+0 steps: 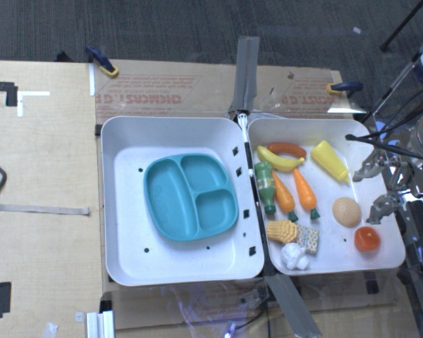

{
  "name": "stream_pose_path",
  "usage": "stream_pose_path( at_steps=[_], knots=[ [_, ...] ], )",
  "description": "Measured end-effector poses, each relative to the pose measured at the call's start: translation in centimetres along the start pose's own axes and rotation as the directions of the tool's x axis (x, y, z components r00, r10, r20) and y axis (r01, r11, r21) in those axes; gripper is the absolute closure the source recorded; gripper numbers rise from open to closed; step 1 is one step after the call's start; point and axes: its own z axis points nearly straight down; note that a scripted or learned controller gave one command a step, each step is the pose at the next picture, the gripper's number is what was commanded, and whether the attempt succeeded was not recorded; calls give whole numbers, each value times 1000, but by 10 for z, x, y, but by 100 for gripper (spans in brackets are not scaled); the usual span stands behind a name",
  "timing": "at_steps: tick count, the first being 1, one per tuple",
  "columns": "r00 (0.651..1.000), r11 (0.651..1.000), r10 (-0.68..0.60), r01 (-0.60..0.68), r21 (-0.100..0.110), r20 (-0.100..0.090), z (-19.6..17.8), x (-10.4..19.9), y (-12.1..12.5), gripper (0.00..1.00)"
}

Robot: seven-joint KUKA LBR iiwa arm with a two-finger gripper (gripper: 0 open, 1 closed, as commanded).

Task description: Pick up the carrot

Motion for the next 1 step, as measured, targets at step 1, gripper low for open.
stream_pose_path(
  at_steps=[1],
  knots=[
    [993,993,-119,119,1,4,117,11,54,0]
  ],
)
